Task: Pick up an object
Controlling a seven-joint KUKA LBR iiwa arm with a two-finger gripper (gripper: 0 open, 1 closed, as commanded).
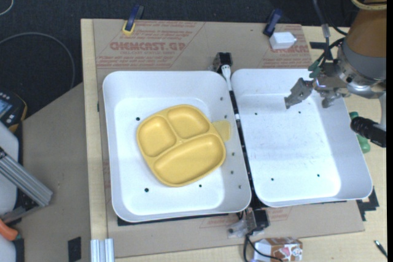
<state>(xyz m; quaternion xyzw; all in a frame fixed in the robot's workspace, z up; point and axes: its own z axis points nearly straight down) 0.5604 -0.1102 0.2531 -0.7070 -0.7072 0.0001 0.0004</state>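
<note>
My claw [309,94] hangs over the right bin's [344,190] far edge, fingers spread and holding nothing. The yellow divided plate [180,144] lies flat mid-left bin [116,132], long axis slanting toward the near-right corner. It looks like light, stiff, slick plastic, so I'd pinch its raised rim.

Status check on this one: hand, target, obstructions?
Hand over right bin, far end, nothing between its fingers. Yellow divided tray flat in left bin, untouched. Bin walls between them.
</note>
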